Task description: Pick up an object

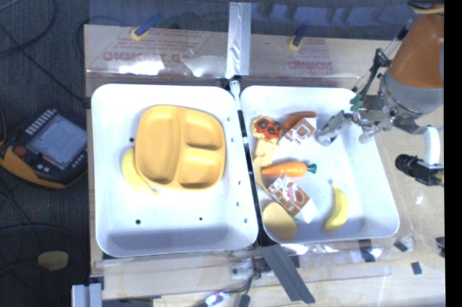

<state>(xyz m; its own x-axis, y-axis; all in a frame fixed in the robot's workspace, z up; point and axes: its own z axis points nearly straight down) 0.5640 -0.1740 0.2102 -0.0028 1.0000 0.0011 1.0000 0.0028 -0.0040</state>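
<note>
On the floor at the far left lies a handheld control unit point(45, 150) with a grey screen and orange body, well apart from the bench. The left bin point(108, 226) holds a yellow divided plate point(179, 146), turned so its compartments face up, and a yellow banana point(133, 172) lies half under the plate's left edge, so only its curved side shows. Much bare white floor stays free in the lower part of this bin.

Between the two bins runs a dark seam, and a strip of silver tape point(238, 38) stands above it on the back board.

The right bin point(375, 175) is more crowded on its left half. Near the top left sits a small orange and red toy point(266, 128), just beside a brown sausage-like piece point(299, 118) and a small printed packet point(302, 131). Below them lies a carrot point(285, 169) with a green end, then a second printed packet point(291, 196), and a pale round piece point(279, 220) touching the lower wall (what it is I cannot tell). A second banana point(337, 209) lies alone at the lower right, with open room around it.

The gripper point(333, 128) hangs over the upper right part of this bin, close to the first packet but apart from it. Its fingers look slightly parted and nothing is between them. The arm point(419, 60) is cut off by the right border.
</note>
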